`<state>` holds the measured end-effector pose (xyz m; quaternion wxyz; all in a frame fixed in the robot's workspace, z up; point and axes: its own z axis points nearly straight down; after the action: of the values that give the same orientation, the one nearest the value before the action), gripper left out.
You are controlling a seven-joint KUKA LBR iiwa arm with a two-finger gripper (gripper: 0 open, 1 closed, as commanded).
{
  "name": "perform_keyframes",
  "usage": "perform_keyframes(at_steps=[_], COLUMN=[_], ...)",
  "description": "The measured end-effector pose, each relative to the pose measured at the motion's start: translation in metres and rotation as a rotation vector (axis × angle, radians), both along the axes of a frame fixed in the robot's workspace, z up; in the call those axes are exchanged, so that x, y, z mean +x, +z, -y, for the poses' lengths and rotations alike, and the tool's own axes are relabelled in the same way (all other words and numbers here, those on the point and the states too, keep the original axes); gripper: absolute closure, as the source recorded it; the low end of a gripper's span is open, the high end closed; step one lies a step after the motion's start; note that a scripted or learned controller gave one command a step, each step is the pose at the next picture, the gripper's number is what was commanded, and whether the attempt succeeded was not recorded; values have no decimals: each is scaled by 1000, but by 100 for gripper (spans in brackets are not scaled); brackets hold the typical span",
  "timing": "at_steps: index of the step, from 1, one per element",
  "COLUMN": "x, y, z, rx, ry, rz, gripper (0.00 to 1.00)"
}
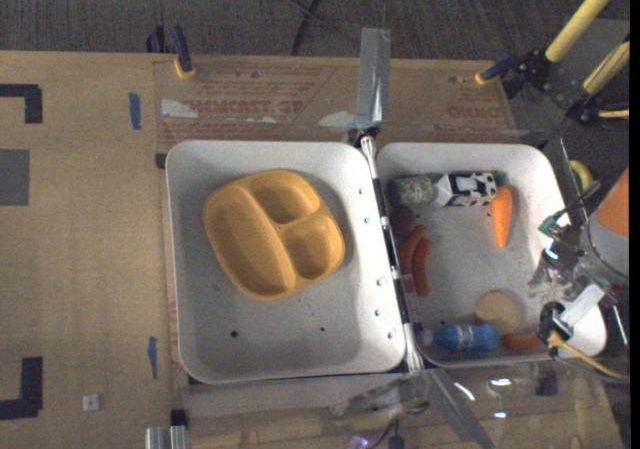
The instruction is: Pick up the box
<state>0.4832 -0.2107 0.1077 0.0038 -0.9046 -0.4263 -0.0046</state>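
A: Left bin (190, 337) contents?
B: One yellow divided plate (273, 232), left of centre.
A: Box location?
B: The box (468, 187) lies at the right bin's (520, 155) far edge, beside a carrot (502, 216).
A: Gripper state?
B: The gripper (568, 289) hangs at the bin's right edge, touching nothing; its spread cannot be determined.

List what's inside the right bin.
Right bin holds the box with a cow-spot print, a green packet, carrot, two sausages, a tan round piece, a blue bottle. The gripper covers the bin's right edge.
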Motion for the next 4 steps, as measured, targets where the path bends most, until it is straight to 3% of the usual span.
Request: perform_keyframes(at_steps=[2,3,4], x=[0,-4,3], y=[20,97,216], z=[0,-34,-46], rx=[0,-10,-10], ry=[-3,-143,-244], rz=[2,-8,-8], gripper=[100,100,100])
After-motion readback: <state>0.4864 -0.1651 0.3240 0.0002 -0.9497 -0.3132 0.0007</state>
